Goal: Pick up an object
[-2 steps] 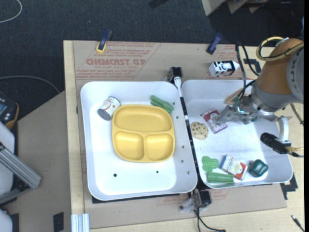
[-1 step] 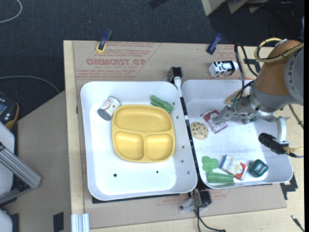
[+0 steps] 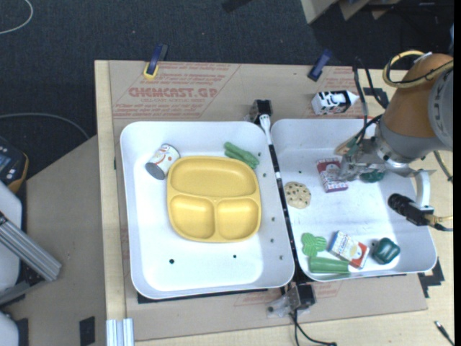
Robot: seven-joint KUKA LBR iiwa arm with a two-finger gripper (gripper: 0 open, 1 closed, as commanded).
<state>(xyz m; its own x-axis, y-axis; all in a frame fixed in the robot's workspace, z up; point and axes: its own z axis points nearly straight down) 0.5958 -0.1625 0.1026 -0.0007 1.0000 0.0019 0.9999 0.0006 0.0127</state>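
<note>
The gripper (image 3: pixel 351 166) sits low in the right bin (image 3: pixel 418 265), near its upper middle, at the end of the grey arm (image 3: pixel 410 132). Whether it is wide or narrow I cannot tell; the wrist hides that part. Just to its left, touching or nearly so, lies a small red and white packet (image 3: pixel 331 176), the likeliest thing to be picked, flat on the bin floor.

The chief risk, as I judge it, is a miss: the packet is thin and flat, so the gripper may close above it or push it sideways instead of catching it. Something teal (image 3: pixel 371 174) lies close beside the wrist and could be nudged or caught by accident. The bin's rim at the top is also near, leaving little room to shift.

By count, the right bin holds one packet, one cookie (image 3: pixel 297 194), one green toy (image 3: pixel 314 246) with a green stick (image 3: pixel 328 265) below it, one small carton (image 3: pixel 347 248), and one dark green piece (image 3: pixel 386 251). The left bin (image 3: pixel 144 265) holds one yellow divided plate (image 3: pixel 214 197), one small can (image 3: pixel 163 160) and one green pod (image 3: pixel 240 154). There are two bins on the table (image 3: pixel 115 193).
</note>
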